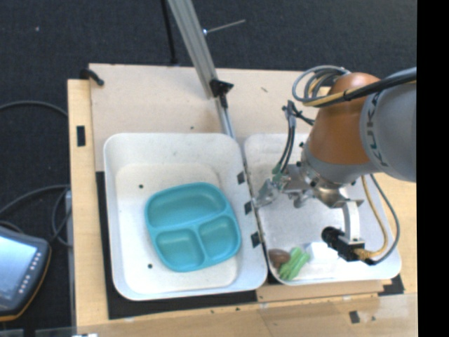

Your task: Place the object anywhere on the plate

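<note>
A teal plate (192,225) with three compartments lies in the left white bin (126,160). In the right bin (270,149), at its front edge, a small brown rounded object (279,257) sits next to a green elongated object (297,262), with a pale white item (323,252) just to their right. The grey and orange arm hangs over the right bin. Its gripper (279,188) shows as metal parts near that bin's left wall, well behind the objects and to the right of the plate. Nothing can be seen held in it.
A slanted aluminium bar (200,48) reaches from the top down to the divide between the bins. A black connector with cables (340,243) hangs off the wrist over the right bin's front. A tablet (17,269) lies off the bench at the left.
</note>
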Tool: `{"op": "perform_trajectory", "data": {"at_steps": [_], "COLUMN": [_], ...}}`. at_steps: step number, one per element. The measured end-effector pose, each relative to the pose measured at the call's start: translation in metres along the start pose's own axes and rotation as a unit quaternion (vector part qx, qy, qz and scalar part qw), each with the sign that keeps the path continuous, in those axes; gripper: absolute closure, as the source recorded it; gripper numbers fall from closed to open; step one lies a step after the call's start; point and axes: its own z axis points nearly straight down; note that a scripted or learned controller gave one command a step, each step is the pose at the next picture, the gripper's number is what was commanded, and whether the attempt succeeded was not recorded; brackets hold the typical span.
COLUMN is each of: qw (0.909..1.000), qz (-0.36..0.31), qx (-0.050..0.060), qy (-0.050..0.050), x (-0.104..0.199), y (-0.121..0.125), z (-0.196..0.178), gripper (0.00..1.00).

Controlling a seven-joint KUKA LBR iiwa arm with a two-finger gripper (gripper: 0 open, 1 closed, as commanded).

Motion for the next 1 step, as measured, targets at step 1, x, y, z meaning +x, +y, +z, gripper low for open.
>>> {"op": "perform_trajectory", "data": {"at_steps": [1], "qw": [1.0], "qz": [0.005], "qx": [-0.007], "qy": [-0.003], "x": [-0.043], "y": [-0.0203], "z": [-0.085], "gripper": [0.0]}}
